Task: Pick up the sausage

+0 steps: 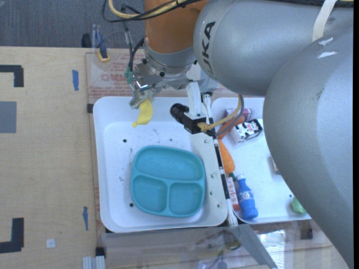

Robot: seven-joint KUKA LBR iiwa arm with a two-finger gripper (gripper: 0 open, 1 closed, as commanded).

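Over the top and right of the view looms the grey arm (263,43), bent across the pale wooden counter (45,150) so that its wrist hangs above the far edge of the left bin (109,167). That reach puts it over the wrong side for this job, I judge, since the task's thing is in the right bin (263,167).

A blue compartment plate (167,179) takes up most of the left bin's floor, lying flat with nothing on it. In the right bin an orange carrot (226,157) lies along the dividing wall, with a blue bottle (245,198) just nearer the camera.

The sausage (231,123), if I read the reddish-brown curve rightly, rests in the right bin's far left corner, partly under the arm and beside a small black-and-white box (247,129). The spot is cramped, with walls on two sides.

The pincer (139,97) points down at the left bin's far rim. A small yellow piece (145,114) sits right at its tip, but I cannot tell whether the pincer is clenched on it, released, or only near it. A green scrap (297,206) peeks out under the arm at the right bin's near side.
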